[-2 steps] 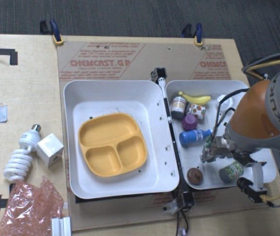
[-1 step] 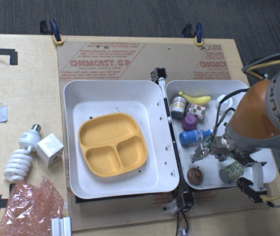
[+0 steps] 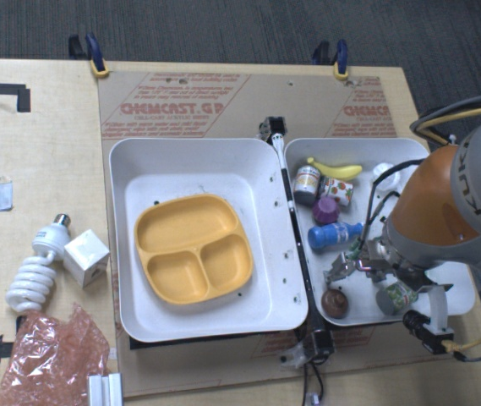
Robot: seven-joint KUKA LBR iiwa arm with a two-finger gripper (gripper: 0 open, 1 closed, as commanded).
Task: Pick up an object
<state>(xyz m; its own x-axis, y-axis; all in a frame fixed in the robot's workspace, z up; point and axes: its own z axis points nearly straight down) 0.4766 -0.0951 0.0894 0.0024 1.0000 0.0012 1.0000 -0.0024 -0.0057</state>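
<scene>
Your claw point(image 3: 352, 265) hangs low in the right bin point(image 3: 409, 149); its finger spread cannot be told. Just beside it the blue bottle point(image 3: 335, 235) lies flat, long axis left–right, cap rightward. Banana point(image 3: 336, 170), jar point(image 3: 307, 181) and brown ball point(image 3: 335, 302) share this bin. The left bin point(image 3: 130, 184) holds a yellow divided tray point(image 3: 194, 248).

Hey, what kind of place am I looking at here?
Probably a robotics lab test bench, not a kitchen: a grey and orange robot arm reaches over two shallow white plastic bins, a protective sheet is clamped down with blue-handled spring clamps, and grey office carpet surrounds it.
</scene>
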